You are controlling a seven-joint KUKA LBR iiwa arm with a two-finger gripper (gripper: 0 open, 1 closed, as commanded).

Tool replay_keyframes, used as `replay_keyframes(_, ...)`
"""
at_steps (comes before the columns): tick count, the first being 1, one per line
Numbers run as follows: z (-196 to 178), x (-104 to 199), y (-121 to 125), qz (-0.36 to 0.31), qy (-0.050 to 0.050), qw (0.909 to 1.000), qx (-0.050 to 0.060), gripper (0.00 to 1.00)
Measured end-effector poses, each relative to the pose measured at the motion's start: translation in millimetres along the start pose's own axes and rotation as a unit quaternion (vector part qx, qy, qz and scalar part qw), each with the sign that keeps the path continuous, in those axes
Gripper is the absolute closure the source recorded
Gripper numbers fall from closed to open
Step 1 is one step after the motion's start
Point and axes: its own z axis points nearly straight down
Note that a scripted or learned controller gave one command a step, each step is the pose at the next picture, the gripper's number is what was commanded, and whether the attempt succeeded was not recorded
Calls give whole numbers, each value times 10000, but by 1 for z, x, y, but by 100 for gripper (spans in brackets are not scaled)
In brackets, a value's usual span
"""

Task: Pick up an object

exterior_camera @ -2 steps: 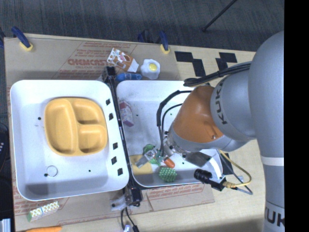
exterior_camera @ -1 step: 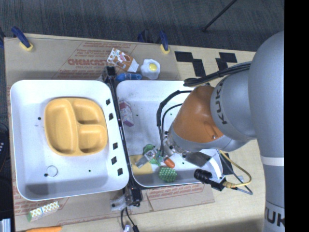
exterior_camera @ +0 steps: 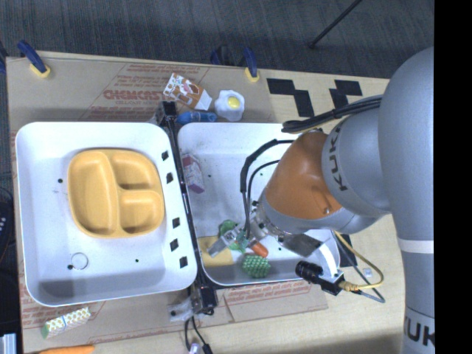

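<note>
So the claw is sitting low in the right bin, down near that bin's front-left corner, and honestly I can't tell whether it's spread or pinched since the wrist is blocking most of it. It's hovering right over a little pile of toys: a yellow piece lying just left of it, a green leafy bit poking up right beside it, an orange chunk sitting just right of it, and a green knobbly thing lying closest to the front wall. They're all bunched together, touching or nearly so, and I can't say if any of them is actually between the fingers. The arm is coming in from the right, orange band and all, covering the right half of that bin. Further back along the bin's left wall a clear pinkish wrapper is lying by itself. The left bin is holding a yellow divided tray. Behind the bins on the table there's a small printed box, something blue, and a white and yellow blob.
</note>
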Motion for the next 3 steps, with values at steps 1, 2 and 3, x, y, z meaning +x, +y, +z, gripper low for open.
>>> replay_keyframes(1, 0, -8, 12, -39, -16, 10000, -9, 0)
replay_keyframes(2, -34, -1, 0, 688, -17, 9976, -7, 0)
replay_keyframes(3, 0, -8, 4, 1981, 4, 9802, 6, 0)
